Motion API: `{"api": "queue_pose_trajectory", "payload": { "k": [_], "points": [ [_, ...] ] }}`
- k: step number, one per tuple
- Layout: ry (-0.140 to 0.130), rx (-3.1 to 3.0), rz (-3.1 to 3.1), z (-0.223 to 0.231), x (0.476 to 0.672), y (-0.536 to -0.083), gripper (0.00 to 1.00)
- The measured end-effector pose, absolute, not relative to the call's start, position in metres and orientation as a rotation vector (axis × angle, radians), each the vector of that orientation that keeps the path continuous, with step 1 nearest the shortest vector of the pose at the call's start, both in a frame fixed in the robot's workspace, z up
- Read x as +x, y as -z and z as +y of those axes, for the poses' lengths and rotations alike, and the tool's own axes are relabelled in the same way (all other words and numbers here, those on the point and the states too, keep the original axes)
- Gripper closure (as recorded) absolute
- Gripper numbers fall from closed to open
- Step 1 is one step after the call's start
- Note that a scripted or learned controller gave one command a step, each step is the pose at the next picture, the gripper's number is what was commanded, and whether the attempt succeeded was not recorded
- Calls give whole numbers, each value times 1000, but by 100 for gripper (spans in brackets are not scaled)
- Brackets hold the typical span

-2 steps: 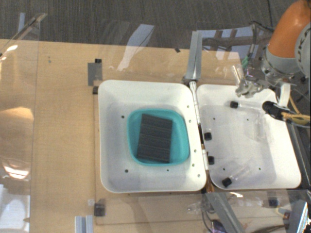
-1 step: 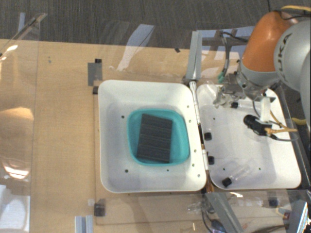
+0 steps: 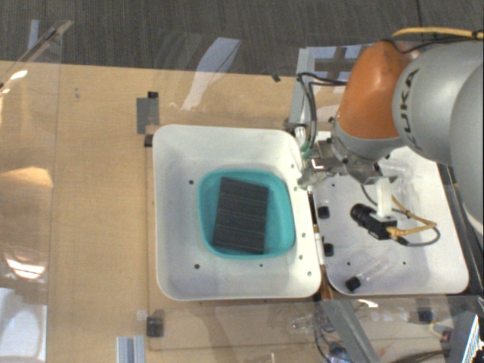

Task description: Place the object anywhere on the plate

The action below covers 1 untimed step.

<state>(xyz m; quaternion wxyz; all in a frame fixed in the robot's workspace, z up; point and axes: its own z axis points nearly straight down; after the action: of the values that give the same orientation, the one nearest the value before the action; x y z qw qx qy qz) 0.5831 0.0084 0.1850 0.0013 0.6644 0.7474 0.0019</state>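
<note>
Dark ribbed block (image 3: pixel 242 216) lying flat on teal plate (image 3: pixel 283 221) at 9 o'clock of end effector (image 3: pixel 321 163), whose finger state cannot be told; placement appears complete, so retreat should go straight up.

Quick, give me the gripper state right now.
Gripper: cannot be told; the arm covers it from above, over the right bin. The dark object lies on the teal plate in the left bin.

One fixed camera looks down at a slant on the desk (image 3: pixel 76 203), fairly near, taking in both bins (image 3: pixel 174 278); the arm (image 3: pixel 423 89) enters from the right.
</note>
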Motion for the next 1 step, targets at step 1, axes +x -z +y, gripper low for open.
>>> {"api": "queue_pose_trajectory", "payload": {
  "k": [1],
  "points": [
    [-6, 2047, 2380, 73, 575, -185, 100]
  ]
}}
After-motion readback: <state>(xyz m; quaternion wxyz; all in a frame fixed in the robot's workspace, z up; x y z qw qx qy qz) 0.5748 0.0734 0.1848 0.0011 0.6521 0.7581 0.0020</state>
